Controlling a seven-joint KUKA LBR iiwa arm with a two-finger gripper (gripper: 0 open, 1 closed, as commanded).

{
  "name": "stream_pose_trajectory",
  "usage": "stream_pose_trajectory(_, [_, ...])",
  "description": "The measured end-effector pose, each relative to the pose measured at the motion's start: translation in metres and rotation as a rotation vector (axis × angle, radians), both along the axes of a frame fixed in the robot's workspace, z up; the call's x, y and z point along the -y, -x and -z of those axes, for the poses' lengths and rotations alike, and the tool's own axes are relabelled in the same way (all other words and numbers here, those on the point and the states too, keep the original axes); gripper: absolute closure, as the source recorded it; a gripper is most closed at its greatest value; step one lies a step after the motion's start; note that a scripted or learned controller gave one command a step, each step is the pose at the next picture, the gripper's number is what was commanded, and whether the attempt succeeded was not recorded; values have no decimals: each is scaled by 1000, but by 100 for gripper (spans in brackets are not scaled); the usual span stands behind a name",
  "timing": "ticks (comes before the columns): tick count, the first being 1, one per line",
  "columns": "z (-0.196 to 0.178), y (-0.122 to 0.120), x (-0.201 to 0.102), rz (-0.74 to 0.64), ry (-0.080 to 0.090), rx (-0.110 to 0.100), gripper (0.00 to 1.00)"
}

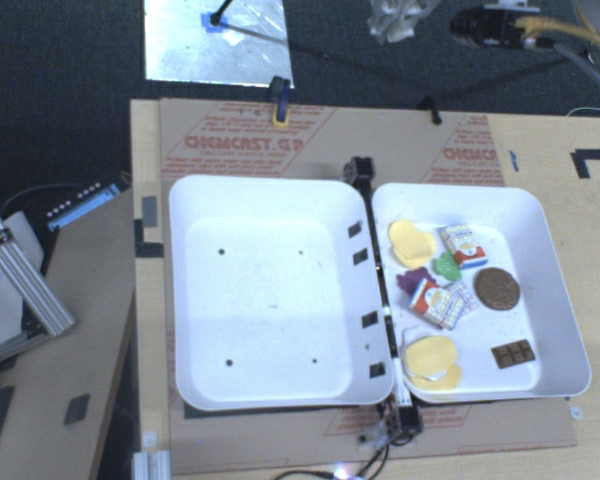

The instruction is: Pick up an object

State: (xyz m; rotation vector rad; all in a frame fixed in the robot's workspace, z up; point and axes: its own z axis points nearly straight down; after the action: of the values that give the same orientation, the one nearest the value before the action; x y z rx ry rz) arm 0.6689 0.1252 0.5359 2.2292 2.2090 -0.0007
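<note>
1. Nearest the camera, at about five o'clock in the view, the right bin (555, 268) holds a yellow chip-like piece (431, 355) resting on a second yellow piece by the bin's near left corner, with a small brown chocolate block (513, 353) lying apart at its three o'clock.
2. Further in, a round brown cookie (498, 289) lies near mid-bin, and a red-and-white wrapped packet (440, 304) sits at its nine o'clock, touching a purple item (411, 282).
3. Beyond those, a green item (447, 266) lies just beside a small red-and-white box (462, 245), with another yellow piece (411, 240) at the box's nine o'clock.
4. At nine o'clock of all this, the left bin (270, 288) sits side by side with the right one on a brown board (310, 133).
5. Farthest off, at about one o'clock in the view, the gripper (398, 13) hangs above the dark floor, well apart from both bins; I cannot tell how its jaws stand.
</note>
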Motion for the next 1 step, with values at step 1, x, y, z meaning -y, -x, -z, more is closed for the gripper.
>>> stream_pose_trajectory(1, [0,3,137,4,2,0,100])
